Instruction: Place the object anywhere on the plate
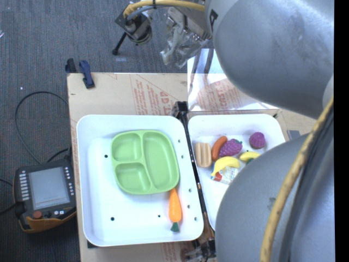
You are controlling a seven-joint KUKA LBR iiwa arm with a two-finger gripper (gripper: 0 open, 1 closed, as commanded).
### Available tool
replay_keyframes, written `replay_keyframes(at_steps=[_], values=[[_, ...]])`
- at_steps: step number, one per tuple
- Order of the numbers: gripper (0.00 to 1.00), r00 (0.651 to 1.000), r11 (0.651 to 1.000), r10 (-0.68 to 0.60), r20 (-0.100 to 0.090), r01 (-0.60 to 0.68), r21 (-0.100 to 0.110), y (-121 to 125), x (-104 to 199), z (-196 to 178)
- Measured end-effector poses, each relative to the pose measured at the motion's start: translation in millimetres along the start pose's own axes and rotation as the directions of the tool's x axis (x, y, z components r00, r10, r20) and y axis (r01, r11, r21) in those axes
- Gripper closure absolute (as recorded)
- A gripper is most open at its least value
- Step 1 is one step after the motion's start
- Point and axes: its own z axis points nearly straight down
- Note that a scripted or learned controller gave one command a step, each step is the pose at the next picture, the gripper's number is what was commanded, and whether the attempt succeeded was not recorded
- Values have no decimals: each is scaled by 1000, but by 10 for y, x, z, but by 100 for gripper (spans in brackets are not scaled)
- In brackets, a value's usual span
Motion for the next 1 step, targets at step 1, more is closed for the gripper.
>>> replay_keyframes(at_steps=[1], values=[[100,997,997,79,15,-79,0,-500,-660,2024]])
